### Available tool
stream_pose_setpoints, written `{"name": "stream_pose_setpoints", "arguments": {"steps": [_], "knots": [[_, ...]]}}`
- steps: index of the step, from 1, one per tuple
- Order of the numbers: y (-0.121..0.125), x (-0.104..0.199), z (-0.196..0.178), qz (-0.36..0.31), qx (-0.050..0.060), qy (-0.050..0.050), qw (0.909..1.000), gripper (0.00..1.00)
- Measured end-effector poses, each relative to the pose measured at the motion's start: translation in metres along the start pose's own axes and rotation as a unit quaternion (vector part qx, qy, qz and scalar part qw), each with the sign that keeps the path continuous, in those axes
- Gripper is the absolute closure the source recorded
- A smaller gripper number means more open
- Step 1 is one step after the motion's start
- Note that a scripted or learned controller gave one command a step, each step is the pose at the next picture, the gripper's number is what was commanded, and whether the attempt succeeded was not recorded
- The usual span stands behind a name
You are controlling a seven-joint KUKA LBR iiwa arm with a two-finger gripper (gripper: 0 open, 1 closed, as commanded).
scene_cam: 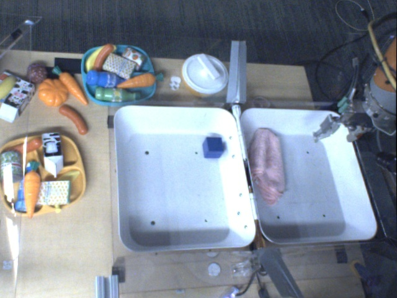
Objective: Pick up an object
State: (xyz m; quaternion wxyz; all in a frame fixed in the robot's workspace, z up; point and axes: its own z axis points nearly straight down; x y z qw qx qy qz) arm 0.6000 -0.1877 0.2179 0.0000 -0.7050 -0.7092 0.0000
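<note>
Both bins look like smooth, matt white plastic, set on a pale wood-grain bench with a dull metal bar standing between their far rims. In the left bin the blue cube looks like matt foam or plastic, which one unclear; in the right bin the pink bundle is soft, wrinkled cloth. Left of the bins, the toy food in the blue bowl and yellow tray is glossy plastic, and the gripper shows bare grey metal.

The arm is grey metal with an orange band above the wrist. Its pincer is small, pale grey and angular. Dark cables loop beside it.
</note>
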Motion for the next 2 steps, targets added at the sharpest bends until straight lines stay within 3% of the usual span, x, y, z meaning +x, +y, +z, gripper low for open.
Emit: {"name": "stream_pose_setpoints", "arguments": {"steps": [1, 2], "knots": [[0.006, 0.085, 0.121, -0.013, -0.006, -0.001, 0.9999, 0.0], [0.055, 0.088, 0.126, -0.02, -0.007, -0.001, 0.9998, 0.0]]}}
